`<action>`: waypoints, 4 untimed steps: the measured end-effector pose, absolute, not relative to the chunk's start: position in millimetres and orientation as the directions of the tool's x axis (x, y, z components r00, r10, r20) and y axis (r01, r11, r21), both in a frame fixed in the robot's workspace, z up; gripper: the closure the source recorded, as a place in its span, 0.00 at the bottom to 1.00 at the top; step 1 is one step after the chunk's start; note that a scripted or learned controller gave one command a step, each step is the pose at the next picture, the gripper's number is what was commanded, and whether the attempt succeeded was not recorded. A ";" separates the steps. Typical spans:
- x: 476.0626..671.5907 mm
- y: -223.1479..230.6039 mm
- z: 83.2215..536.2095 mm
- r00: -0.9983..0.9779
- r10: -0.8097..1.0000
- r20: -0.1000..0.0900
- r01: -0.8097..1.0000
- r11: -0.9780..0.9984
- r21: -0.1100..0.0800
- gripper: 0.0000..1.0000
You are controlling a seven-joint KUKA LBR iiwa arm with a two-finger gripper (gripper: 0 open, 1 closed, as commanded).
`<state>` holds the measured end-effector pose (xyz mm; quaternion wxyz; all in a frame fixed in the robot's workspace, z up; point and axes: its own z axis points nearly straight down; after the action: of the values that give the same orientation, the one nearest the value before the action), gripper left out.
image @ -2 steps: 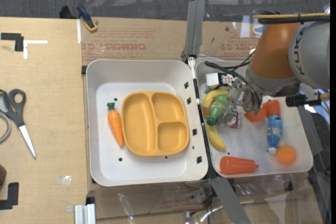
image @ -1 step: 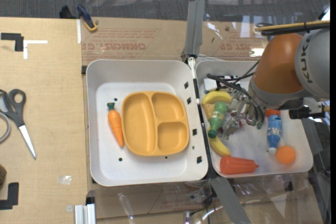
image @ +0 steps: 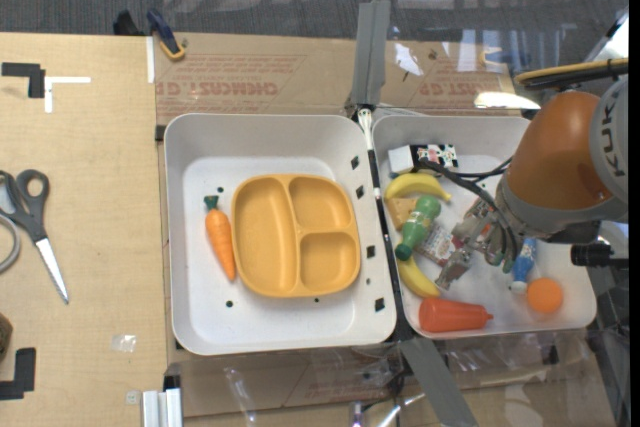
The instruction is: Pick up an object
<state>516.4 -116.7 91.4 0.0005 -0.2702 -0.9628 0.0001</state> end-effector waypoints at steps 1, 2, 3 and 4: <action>540.8 -98.5 91.5 -0.815 0.580 -0.002 0.580 0.815 0.000 0.00; 497.9 -94.1 91.3 -0.743 0.669 0.000 0.669 0.743 -0.001 0.00; 477.8 -103.5 91.6 -0.702 0.712 -0.001 0.712 0.702 -0.001 0.00; 519.3 -97.4 91.6 -0.549 0.835 -0.002 0.835 0.549 0.000 0.00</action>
<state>519.3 -97.4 91.6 -0.0006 -0.4746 -0.8802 0.0005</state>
